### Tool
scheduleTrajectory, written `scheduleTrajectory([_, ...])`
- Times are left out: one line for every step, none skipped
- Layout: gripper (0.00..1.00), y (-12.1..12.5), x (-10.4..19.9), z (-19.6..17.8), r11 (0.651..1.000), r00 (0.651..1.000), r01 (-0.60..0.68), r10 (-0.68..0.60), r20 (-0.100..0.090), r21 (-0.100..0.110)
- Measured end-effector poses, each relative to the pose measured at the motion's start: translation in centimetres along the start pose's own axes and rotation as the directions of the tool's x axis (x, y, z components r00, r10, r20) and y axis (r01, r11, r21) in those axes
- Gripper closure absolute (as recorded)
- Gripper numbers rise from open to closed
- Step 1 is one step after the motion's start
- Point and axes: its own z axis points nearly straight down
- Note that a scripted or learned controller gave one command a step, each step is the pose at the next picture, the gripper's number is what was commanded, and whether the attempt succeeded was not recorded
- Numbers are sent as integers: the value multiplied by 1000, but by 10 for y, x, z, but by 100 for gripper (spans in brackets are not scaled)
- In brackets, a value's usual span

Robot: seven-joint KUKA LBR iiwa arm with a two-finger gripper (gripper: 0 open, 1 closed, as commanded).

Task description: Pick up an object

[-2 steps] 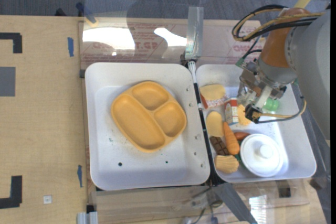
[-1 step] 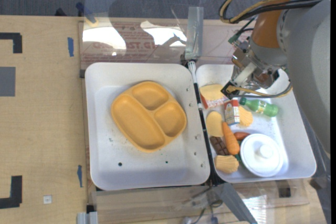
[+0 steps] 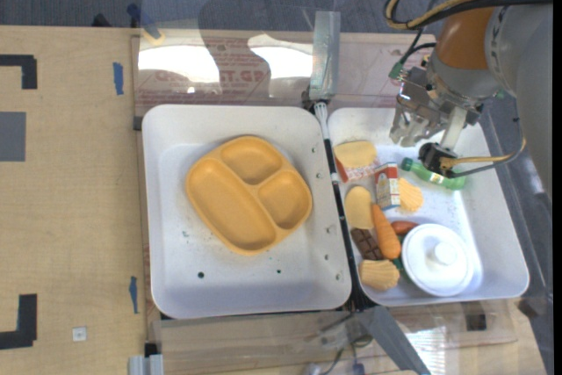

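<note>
One yellow tray [image 3: 248,192] in left bin [image 3: 167,277]

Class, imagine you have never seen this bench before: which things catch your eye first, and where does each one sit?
A big yellow divided plate lies alone in the middle of the left bin. The right bin holds a crowd of small toy foods along its left side, plus a white lidded container near its front. The gripper hangs over that bin's back part.

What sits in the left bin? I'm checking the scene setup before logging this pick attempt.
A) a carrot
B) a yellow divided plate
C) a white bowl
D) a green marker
B: the yellow divided plate lies in the left bin; the white bowl, carrot and green marker lie in the right bin.
</note>
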Motion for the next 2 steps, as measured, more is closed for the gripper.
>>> scheduleTrajectory([0,0,1,0,1000,1000,1,-1,0,0])
scheduleTrajectory([0,-34,-58,82,946,946,-324,324,-8,-12])
